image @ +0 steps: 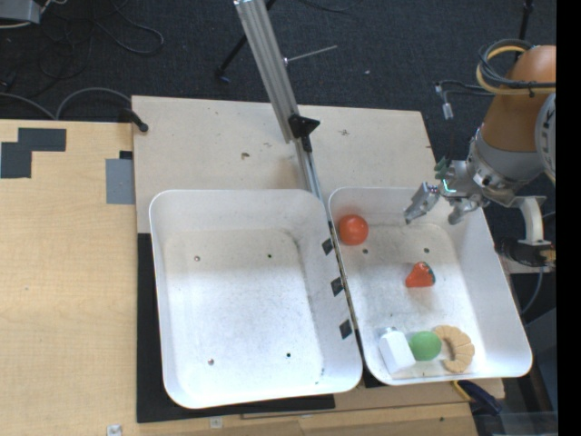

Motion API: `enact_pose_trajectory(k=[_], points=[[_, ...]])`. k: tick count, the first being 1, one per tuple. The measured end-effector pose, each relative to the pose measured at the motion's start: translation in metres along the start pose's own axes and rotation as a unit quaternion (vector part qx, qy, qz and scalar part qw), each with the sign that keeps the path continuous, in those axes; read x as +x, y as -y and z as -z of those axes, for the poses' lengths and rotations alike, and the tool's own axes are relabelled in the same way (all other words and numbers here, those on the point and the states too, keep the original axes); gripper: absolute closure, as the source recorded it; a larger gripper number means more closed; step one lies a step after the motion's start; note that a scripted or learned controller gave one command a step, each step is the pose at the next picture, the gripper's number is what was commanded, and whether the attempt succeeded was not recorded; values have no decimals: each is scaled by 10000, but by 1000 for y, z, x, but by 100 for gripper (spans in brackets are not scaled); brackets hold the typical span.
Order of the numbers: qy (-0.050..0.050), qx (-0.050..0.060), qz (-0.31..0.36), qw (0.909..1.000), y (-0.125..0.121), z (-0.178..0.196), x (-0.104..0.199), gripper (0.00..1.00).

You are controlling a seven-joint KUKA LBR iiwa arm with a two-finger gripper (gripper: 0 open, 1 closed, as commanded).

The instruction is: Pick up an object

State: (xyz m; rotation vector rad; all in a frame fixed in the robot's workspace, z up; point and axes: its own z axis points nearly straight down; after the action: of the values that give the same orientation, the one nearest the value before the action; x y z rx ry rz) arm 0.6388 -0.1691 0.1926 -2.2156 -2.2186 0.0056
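Camera view: end effector (pixel 442 204) spread open (nothing between its fingers).

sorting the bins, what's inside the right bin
Inside the right bin: an orange ball, a red piece, a white block, a green ball and a tan pastry, partly covered.

The pincer (pixel 440 204) hangs open over the far right corner of the right bin (pixel 508 321), with nothing between its fingers. In that bin an orange ball (pixel 352 230) lies near the far left corner, a red piece (pixel 419 276) mid-bin, and a white block (pixel 396 350), green ball (pixel 424 345) and tan pastry (pixel 456 347) crowd the near edge. The left bin (pixel 182 209) sits alongside on the surface (pixel 209 143).
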Motion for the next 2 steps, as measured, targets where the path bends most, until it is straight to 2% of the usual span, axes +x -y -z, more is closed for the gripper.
enact_pose_trajectory(k=[1,2], points=[[8,-19,13,10000,-1,3,0,0],[6,0,-9,10000,-1,-52,-10,0]])
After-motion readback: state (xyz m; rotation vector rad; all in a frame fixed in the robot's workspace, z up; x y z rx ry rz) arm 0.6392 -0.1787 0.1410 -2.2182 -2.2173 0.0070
